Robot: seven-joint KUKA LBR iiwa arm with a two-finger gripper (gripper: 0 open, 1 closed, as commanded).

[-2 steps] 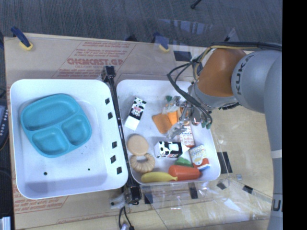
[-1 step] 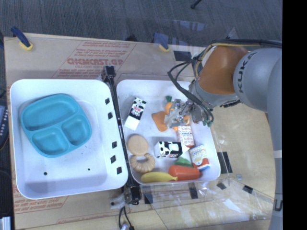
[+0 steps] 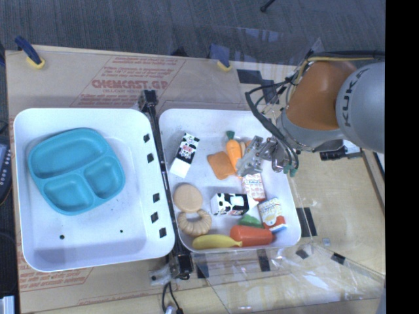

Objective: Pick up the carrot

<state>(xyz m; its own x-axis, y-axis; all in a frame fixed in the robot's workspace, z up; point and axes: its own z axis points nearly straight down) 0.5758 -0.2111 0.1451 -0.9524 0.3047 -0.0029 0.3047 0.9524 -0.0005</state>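
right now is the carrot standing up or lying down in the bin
Lying down. The carrot rests flat on the floor of the right bin, green top toward the far wall, beside an orange slab. The claw is right next to it.

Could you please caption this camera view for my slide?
Gripper beside the carrot in the right bin; blue tray in the left.

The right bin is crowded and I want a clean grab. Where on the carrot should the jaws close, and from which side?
Probably across the carrot's orange body at mid-length, coming from above. It lies flat, green top toward the bin's far wall, with an orange wedge against its left side, so narrow jaws closing left to right suit it. The gripper hangs just right of it.
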